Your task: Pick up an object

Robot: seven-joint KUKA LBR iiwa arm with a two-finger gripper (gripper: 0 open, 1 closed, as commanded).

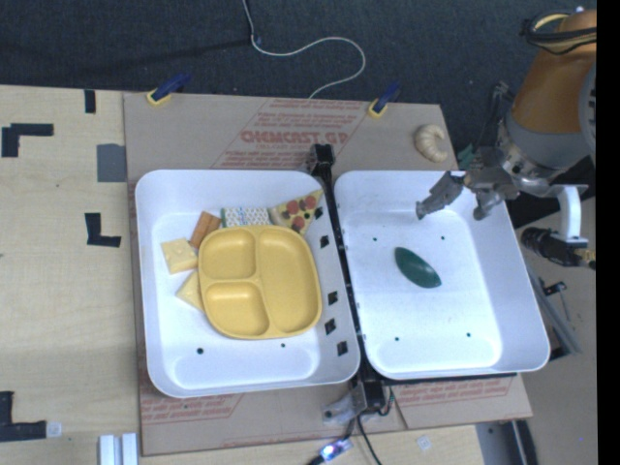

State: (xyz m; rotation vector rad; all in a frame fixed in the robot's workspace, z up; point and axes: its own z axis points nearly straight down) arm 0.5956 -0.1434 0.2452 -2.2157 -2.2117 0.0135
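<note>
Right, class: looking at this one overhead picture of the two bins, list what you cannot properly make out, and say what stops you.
- Flat pieces in the left white bin: partly hidden beneath the yellow divided plastic plate; their full shapes are covered.
- Small patterned items behind the plate: too small to identify.
- Grey and orange arm: cut off by the right edge.
- Pale lump on the cardboard: too blurred to name.
- Pincer: what it holds, if anything, is unclear.

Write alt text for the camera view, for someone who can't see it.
A grey robot arm's open gripper hovers over the right white bin, apart from a dark green oval object lying in it. The left white bin holds a yellow divided tray on top of some small flat items.
</note>
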